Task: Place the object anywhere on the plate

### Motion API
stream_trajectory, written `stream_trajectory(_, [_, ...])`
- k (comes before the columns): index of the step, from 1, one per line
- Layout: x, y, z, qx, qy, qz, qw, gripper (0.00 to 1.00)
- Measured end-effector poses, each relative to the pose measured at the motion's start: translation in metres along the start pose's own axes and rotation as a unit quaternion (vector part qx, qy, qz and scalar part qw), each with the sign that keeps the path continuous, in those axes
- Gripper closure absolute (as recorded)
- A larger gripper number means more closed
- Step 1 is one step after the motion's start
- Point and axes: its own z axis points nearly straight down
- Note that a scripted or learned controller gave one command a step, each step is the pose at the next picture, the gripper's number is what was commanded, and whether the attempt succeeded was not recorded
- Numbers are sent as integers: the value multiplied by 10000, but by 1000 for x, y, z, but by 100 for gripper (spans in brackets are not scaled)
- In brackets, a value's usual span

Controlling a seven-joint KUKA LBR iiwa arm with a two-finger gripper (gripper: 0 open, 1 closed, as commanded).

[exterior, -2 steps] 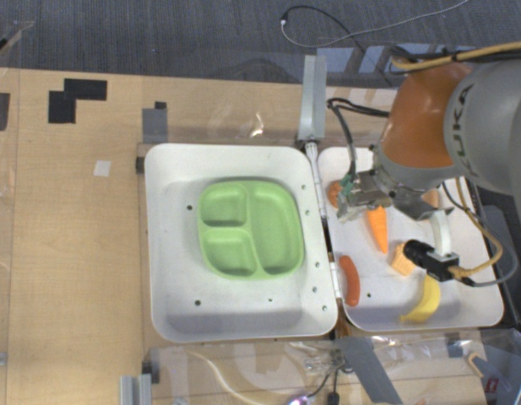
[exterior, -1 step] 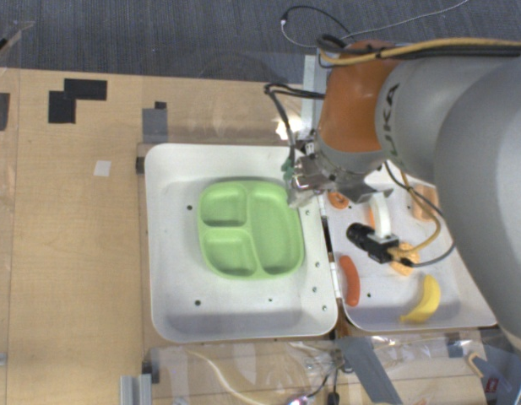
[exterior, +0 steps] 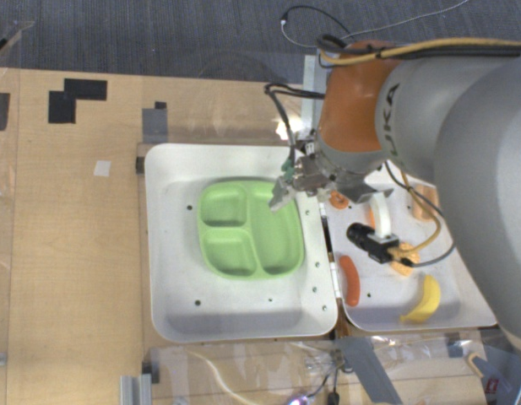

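Note:
A light green divided plate [exterior: 247,230] lies in the left white bin [exterior: 171,310]. My gripper [exterior: 283,192] hangs over the plate's far right corner, by the wall between the two bins. No object shows in it. In the right bin [exterior: 463,315] lie a red sausage [exterior: 351,278], a yellow banana [exterior: 422,300], a small orange piece [exterior: 403,265] and a white-and-orange piece [exterior: 382,216]. My arm hides much of that bin's far side.
A small orange-red item [exterior: 338,199] lies just under my wrist in the right bin, and a tan, bread-like item [exterior: 425,202] lies beside the arm. The wooden bench [exterior: 66,251] stretches left of the bins, with black marks at its far left.

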Motion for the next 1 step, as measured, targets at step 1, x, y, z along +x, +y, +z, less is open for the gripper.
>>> stream_trajectory(1, [21,77,86,-34,0,-1785,9839,0])
